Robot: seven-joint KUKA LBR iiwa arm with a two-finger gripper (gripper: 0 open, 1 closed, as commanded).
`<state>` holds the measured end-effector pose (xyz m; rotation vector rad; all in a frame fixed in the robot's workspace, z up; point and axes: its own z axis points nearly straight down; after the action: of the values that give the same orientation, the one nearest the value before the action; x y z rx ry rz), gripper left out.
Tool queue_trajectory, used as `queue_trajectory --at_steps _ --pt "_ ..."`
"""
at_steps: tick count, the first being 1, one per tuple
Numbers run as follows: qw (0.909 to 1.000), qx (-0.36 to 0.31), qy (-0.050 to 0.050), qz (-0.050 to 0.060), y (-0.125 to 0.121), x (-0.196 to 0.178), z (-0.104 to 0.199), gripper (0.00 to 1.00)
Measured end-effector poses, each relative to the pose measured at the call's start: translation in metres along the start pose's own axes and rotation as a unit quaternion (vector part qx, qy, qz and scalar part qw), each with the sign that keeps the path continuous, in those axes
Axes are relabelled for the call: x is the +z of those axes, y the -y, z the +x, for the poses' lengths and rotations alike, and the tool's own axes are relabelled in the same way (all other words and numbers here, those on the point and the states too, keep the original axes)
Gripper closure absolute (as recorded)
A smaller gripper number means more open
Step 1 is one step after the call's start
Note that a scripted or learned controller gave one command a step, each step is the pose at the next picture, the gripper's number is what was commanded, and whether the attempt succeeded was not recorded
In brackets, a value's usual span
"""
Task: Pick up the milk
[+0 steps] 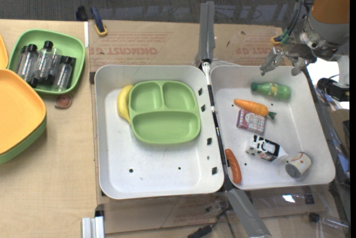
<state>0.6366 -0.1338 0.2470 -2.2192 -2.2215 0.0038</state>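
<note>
The milk (262,148) is a small black-and-white carton lying on its side in the lower part of the right bin (317,137). My gripper (280,68) hangs over that bin's far edge, well beyond the milk and above the green bottle (271,89). Its fingers are open with nothing between them. The grey arm with its orange band comes in from the upper right corner.
Around the milk in the right bin lie a carrot (253,107), a maroon packet (250,120), a sausage (233,166) and a tipped cup (297,164). The left bin (111,170) holds a green divided plate (164,112) and a banana (123,102). A green tray of bottles (47,62) and orange plates (19,114) sit far left.
</note>
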Motion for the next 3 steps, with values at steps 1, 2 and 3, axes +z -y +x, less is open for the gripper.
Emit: queue_trajectory --at_steps 1,2,3 --pt "0.9995 -0.032 0.000 0.000 0.054 0.057 0.069 0.00" --pt "0.9949 -0.101 0.000 0.000 0.055 0.137 0.031 0.00" --pt "0.9951 -0.099 0.000 0.000 0.055 0.128 0.030 1.00"
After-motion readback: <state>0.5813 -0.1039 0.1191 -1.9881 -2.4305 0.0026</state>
